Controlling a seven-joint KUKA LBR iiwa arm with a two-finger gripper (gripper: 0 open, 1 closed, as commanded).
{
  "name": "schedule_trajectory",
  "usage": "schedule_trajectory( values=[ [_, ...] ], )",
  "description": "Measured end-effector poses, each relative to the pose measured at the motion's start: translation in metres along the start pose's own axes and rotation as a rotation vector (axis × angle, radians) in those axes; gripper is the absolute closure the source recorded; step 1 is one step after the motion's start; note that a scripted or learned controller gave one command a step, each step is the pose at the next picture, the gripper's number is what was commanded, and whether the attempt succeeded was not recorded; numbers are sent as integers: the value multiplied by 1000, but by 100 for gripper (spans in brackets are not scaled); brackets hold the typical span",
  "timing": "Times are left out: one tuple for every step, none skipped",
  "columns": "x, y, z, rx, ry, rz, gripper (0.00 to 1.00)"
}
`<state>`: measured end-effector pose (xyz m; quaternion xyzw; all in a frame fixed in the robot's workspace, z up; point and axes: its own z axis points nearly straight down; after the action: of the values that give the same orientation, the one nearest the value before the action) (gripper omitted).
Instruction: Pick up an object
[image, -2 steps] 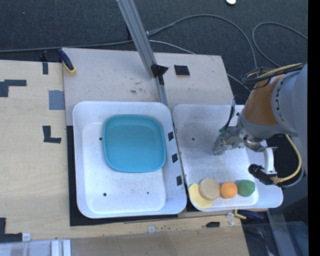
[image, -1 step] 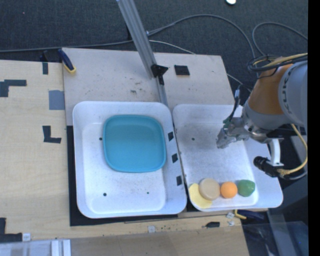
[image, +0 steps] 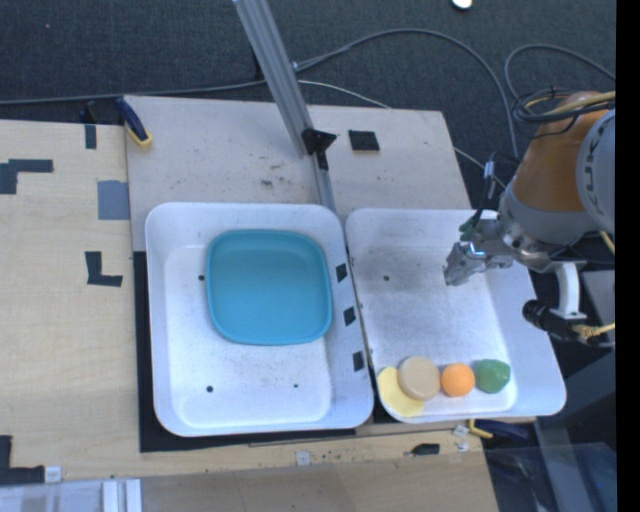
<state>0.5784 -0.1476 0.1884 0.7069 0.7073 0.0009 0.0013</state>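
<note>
The arm reached in from the right, its gripper (image: 462, 268) over the right bin (image: 420, 300); its grip could not be told. A ball (image: 457, 380) lay at the front edge. The left bin (image: 180, 390) held a blue plate (image: 268, 286).

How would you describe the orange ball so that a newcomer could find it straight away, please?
Look in the right-hand white bin, along its near edge, where a short row of small things lies. The orange ball is in the middle of that row, between a tan disc and a green lump; it alone is bright orange and round.
</note>
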Motion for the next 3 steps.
schedule_trajectory(
  values=[
    [-1,-5,-61,-2,0,0,100],
    [50,-24,-50,4,1,-3,100],
    [103,-29,-40,5,1,-4,100]
  ],
)
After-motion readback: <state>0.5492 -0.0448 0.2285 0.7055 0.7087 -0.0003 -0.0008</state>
